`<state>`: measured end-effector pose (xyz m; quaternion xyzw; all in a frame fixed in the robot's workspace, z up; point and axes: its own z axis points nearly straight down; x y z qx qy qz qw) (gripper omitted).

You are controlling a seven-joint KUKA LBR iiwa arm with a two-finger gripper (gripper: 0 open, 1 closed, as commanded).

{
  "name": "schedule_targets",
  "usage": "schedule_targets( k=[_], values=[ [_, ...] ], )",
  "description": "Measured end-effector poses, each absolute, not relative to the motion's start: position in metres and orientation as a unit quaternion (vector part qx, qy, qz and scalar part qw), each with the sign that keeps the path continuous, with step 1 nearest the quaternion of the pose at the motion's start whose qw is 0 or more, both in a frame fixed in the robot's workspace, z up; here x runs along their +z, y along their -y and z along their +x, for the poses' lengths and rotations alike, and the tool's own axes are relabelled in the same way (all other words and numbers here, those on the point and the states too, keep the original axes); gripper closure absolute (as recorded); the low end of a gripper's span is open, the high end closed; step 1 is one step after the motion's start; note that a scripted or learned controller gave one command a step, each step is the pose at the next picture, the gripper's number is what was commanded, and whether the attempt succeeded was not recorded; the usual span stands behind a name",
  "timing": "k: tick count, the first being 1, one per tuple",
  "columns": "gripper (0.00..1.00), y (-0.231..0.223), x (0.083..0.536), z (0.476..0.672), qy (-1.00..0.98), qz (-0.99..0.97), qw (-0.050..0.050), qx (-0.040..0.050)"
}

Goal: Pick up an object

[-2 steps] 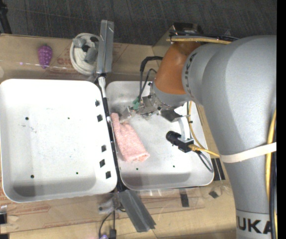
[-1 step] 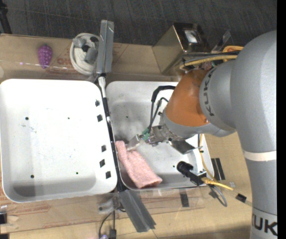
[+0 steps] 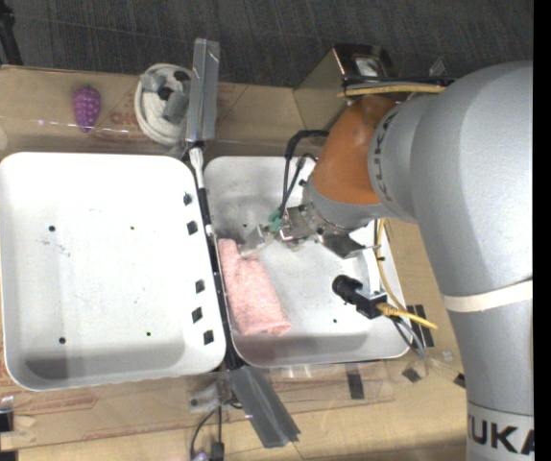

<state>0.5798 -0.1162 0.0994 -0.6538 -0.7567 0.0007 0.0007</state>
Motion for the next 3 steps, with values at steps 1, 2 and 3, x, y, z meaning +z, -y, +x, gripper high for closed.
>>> schedule_targets(
  k=[1, 2, 3],
  values=[
    [0.0, 0.096, 0.094, 0.634, 0.797, -0.604, -0.001, -0.0001],
    [0.0, 0.127, 0.094, 0.544, 0.767, -0.641, 0.0, -0.0002],
    [0.0, 0.097, 0.094, 0.578, 0.766, -0.643, -0.001, 0.0]
  ],
)
